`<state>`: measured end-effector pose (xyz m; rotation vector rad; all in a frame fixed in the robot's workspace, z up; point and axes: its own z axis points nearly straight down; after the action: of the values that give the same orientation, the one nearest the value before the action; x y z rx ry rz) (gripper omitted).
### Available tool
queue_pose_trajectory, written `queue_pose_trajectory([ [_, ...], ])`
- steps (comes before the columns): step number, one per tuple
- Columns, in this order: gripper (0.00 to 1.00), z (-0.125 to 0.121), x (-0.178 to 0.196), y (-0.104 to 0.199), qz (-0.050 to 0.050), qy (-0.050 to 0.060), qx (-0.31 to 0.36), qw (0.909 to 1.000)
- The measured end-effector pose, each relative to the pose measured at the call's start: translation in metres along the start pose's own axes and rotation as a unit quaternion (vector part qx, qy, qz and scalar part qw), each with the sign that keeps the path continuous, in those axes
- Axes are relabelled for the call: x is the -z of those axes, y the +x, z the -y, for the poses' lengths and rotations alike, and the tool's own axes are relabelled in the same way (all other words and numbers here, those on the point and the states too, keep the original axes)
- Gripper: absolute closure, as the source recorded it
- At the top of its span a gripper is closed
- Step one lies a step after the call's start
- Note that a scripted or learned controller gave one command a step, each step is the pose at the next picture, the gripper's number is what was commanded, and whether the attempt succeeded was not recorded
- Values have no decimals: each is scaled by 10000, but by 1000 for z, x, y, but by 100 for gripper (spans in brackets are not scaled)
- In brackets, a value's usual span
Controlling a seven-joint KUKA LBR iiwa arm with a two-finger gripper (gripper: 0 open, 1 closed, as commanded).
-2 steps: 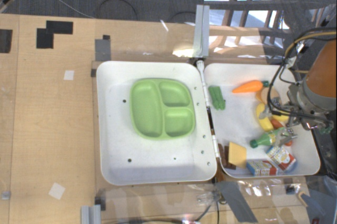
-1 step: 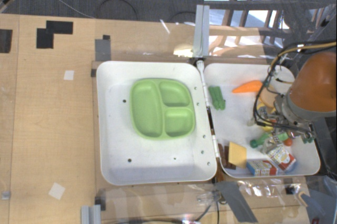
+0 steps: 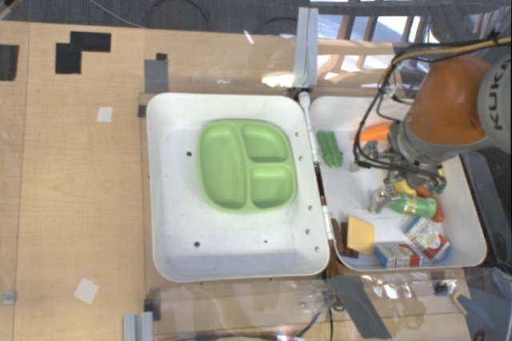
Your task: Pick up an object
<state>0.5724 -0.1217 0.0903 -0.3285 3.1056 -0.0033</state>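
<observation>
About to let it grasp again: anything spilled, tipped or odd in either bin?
Nothing spilled. The green bottle lies on its side in the right bin, cartons huddled in its near corner. The green tray sits flat in the left bin.

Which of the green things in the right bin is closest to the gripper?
The green bottle, lying on its side right beside the gripper. The flat green piece sits apart, near the bin's left wall.

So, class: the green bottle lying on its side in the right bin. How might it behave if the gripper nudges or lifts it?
The green bottle lies flat and looks rounded, so a push would probably roll it toward the small cartons beside it. Its smooth body may slip between fingers. It looks like a small toy, so likely light and stiff, though the camera view cannot confirm that.
</observation>
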Motion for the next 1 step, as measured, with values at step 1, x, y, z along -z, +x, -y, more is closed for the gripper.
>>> queue_pose_trajectory([
  [1,0,9,-3,-81,-25,-6,-682,9977],
])
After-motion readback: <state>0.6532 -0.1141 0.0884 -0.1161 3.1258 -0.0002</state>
